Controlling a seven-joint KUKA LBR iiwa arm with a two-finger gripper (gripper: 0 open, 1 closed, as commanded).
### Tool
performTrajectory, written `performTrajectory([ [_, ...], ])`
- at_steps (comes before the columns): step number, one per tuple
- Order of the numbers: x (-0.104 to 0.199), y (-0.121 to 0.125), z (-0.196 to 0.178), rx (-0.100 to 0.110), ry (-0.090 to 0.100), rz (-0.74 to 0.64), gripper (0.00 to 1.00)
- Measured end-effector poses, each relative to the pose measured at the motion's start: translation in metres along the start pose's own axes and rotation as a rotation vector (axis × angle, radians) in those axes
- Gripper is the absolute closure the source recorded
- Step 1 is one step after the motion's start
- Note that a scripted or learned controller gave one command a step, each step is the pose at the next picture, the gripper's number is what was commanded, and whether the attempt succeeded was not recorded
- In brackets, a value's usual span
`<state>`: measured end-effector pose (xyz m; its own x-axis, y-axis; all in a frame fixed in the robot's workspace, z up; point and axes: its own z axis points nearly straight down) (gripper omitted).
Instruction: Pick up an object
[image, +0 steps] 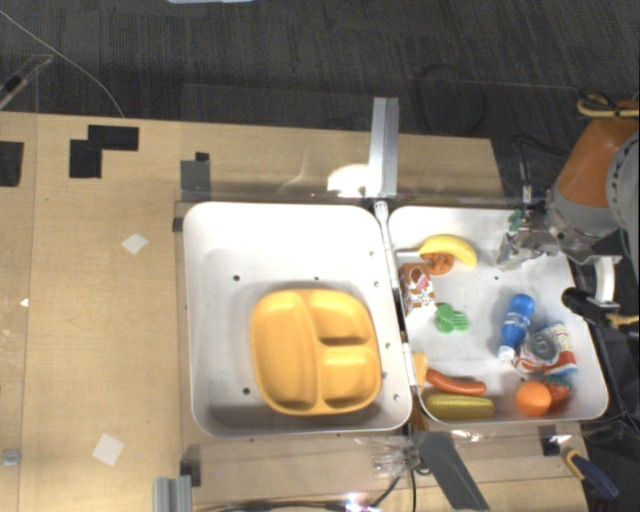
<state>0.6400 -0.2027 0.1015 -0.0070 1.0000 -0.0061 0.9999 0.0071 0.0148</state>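
Right bin (495, 222) holds the pickable items: banana (449, 250), green toy (451, 319), blue bottle (516, 320), sausage (456, 382), orange (534, 398). Gripper (520, 240) sits at the bin's upper right, near the banana; too small and blurred to tell its state. Arm cut off at right. Left bin (220, 240): yellow divided tray (313, 348).

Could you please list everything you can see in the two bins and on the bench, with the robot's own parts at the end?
left bin: 1, white, bench centre
yellow tray: 1, yellow, compartmented, in left bin
right bin: 1, white, beside left bin
banana: 1, yellow, right bin's far side
green toy: 1, green, right bin's middle
blue bottle: 1, blue, right of green toy
sausage: 1, red, near edge
orange: 1, orange, near right corner
gripper: 1, metallic, over right bin's far right
arm: 1, grey and orange, right edge
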Motion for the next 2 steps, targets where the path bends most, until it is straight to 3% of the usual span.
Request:
performTrajectory([
  [1,0.0,0.0,0.001,0.001,0.001,-0.001,0.0],
  [2,0.0,-0.014,0.014,0.007,0.007,0.148,0.0],
])
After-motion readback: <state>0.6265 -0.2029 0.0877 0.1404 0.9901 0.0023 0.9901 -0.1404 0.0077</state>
